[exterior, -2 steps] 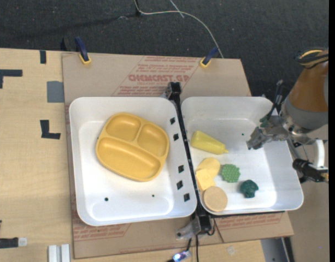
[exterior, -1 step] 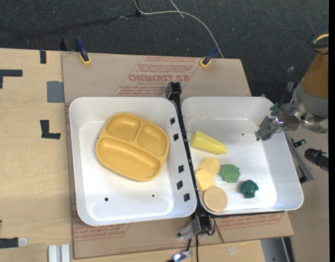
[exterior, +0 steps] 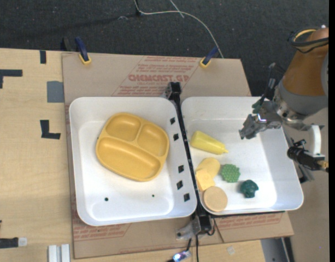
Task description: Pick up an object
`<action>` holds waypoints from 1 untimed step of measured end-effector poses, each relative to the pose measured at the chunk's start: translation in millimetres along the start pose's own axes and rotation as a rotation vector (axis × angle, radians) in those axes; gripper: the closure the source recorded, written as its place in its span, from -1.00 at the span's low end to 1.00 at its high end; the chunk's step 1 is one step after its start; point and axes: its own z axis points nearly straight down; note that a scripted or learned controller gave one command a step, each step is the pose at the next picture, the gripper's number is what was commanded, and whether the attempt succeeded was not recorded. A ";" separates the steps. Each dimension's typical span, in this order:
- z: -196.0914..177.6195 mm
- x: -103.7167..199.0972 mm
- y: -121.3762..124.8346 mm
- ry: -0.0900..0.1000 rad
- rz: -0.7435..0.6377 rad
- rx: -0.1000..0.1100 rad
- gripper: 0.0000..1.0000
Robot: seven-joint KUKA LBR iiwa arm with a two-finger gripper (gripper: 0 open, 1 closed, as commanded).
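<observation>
wooden bench (exterior: 25,162) bears cardboard sheet (exterior: 156,75), apparently clamped.

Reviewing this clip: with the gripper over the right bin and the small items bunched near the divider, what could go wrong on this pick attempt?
1. The yellow disc, tan round piece and light green piece lie touching or nearly so; a descent there may nudge neighbours or catch two.
2. The gripper sits apart from every item, so closing here would likely grab nothing.
3. The yellow cone is tapered and might slip out.

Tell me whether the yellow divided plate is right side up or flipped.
Right side up: the yellow divided plate in the left bin shows its three hollow compartments facing upward.
</observation>
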 end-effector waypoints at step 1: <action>6.7 46.1 6.8 -0.001 0.001 0.001 1.00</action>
